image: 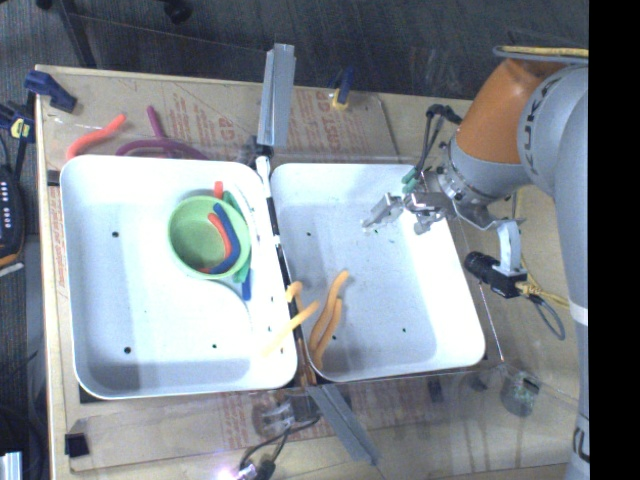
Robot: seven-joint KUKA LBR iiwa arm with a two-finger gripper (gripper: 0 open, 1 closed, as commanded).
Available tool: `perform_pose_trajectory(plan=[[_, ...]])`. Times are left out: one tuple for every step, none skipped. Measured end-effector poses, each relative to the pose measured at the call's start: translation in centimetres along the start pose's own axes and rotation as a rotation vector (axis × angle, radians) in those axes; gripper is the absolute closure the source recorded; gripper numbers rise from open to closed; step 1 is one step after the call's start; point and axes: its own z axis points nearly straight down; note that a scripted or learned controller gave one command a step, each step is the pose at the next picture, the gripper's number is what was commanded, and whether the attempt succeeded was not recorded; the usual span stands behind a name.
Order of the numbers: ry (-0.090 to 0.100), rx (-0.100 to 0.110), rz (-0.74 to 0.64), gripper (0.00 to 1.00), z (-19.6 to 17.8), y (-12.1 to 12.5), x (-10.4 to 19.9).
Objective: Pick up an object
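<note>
Space is kept between the gripper (402, 213), poised with fingers spread and nothing held at one o'clock in the right bin (455, 338), and the orange strips (330, 313) at seven o'clock by the divider. A green bowl (205, 238) is left in the left bin (100, 358); a reach toward seven seems needed.
</note>
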Motion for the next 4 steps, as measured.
perform_pose_trajectory(plan=[[-0.001, 0.001, -0.003, 0.00, 7.6, -6.3, 4.6], [-0.008, -0.014, 0.049, 0.00, 11.1, -8.1, 8.3], [-0.008, -0.012, 0.042, 1.00, 10.2, -8.1, 8.4], [-0.008, -0.012, 0.042, 0.00, 10.2, -8.1, 8.4]])
